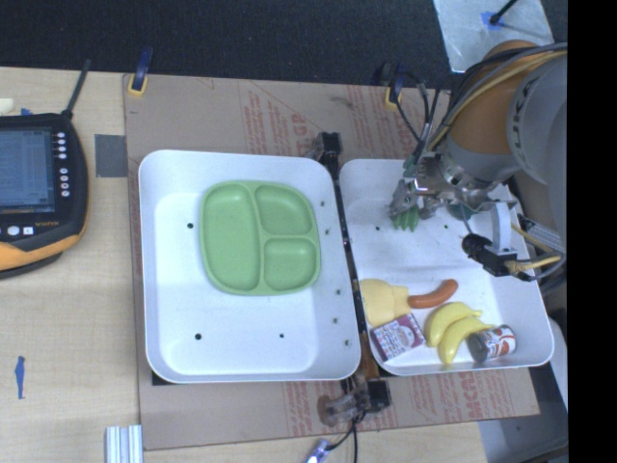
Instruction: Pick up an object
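While two white bins are sitting side by side, the gripper (413, 204) is hanging over the far part of the right bin (378, 183), with a small green object (407, 220) lying just beneath it; whether its fingers are apart or together cannot be told. Nearer than the gripper in that bin, one orange sausage (432, 294), one yellow wedge (384, 302), two bananas (453, 328), one red-and-white packet (397, 337) and one can (494, 344) are resting. The left bin (174, 340) is holding one green divided plate (259, 236).
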